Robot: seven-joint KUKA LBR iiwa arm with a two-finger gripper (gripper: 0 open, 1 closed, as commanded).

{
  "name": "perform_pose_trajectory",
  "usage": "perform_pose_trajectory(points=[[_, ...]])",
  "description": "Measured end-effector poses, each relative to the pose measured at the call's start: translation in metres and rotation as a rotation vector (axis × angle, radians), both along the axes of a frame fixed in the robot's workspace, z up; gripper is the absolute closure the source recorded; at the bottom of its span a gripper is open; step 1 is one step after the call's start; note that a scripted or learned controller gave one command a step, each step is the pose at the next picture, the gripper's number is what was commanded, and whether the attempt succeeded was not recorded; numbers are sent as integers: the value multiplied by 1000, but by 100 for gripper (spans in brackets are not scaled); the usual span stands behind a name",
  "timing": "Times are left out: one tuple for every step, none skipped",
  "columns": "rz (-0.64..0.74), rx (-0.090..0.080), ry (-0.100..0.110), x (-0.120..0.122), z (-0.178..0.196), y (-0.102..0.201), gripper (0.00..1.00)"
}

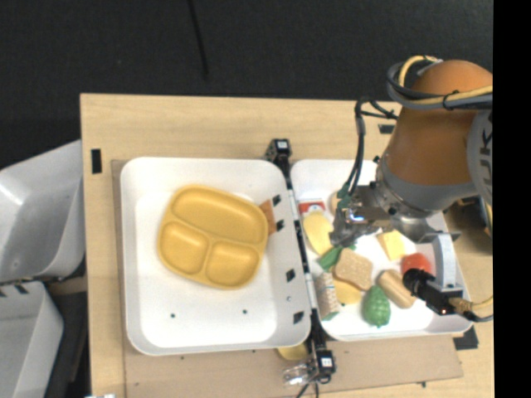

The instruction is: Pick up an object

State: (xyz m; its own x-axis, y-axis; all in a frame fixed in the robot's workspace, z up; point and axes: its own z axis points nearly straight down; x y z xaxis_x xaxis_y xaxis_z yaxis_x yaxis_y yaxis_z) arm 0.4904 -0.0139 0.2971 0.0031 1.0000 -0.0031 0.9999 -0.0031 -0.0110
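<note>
My gripper [347,226] hangs low over the left part of the right bin [328,171], under the grey wrist and orange band [436,131]. Directly below it lie a pale yellow toy food [315,232] and a small dark green piece [329,259]. Beside them sit a tan cracker-like slab [353,269], a green bumpy fruit [375,307], a tan cylinder [396,288], a red piece [416,264] and a yellow wedge [391,245]. The arm hides the bin's upper right part.
The left bin [149,305] holds a yellow divided plate [212,236] with a small orange-brown item [267,212] at its right edge. A red-and-white packet [310,208] and a striped bar [327,294] lie along the right bin's left wall. Black clips line the divider [292,247].
</note>
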Motion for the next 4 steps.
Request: perform_pose_trajectory(points=[[-3, 0, -4, -1, -18, -59, 100], [14, 5, -5, 0, -25, 46, 100], [-1, -1, -19, 1, 84, -9, 100], [0, 1, -1, 4, 13, -36, 100]])
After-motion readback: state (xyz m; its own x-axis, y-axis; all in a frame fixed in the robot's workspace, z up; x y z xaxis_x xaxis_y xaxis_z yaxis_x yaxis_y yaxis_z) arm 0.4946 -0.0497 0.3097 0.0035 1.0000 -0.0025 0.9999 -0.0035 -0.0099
